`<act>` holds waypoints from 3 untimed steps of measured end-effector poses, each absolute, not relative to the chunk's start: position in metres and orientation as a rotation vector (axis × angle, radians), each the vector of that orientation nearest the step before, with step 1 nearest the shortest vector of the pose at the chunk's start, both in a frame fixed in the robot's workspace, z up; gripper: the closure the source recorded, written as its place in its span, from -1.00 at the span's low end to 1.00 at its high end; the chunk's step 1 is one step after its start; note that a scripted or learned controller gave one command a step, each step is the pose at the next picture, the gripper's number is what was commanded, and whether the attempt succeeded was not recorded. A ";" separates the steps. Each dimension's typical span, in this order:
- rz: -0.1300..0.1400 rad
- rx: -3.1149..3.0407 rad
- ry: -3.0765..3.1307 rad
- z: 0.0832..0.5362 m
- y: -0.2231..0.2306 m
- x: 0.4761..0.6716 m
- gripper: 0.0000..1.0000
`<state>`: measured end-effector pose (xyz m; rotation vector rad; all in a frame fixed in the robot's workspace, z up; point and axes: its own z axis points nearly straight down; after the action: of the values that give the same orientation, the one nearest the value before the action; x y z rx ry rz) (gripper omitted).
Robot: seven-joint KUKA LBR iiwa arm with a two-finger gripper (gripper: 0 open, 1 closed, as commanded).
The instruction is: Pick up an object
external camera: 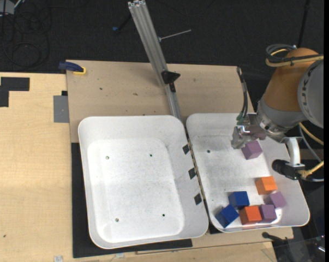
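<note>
Though fingertips blurred, gripper (246,142) touching purple block (252,149).

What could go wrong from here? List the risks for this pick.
1. The purple block sits right at the gripper but is not plainly between the jaws, so the arm may rise without it.
2. If it is held, the hold looks off-centre; the block might slip back into the right bin.
3. The other blocks crowd the bin's near corner, so a retry there could nudge neighbours.
</note>
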<state>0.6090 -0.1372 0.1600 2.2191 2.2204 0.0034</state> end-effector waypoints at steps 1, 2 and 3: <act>0.005 2.217 2.220 0.221 -0.135 0.616 1.00; 0.001 2.218 2.223 0.252 -0.136 0.617 1.00; -0.001 2.220 2.228 0.253 -0.089 0.609 1.00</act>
<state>0.6086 -0.0894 0.2533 2.2203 2.2280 -0.0014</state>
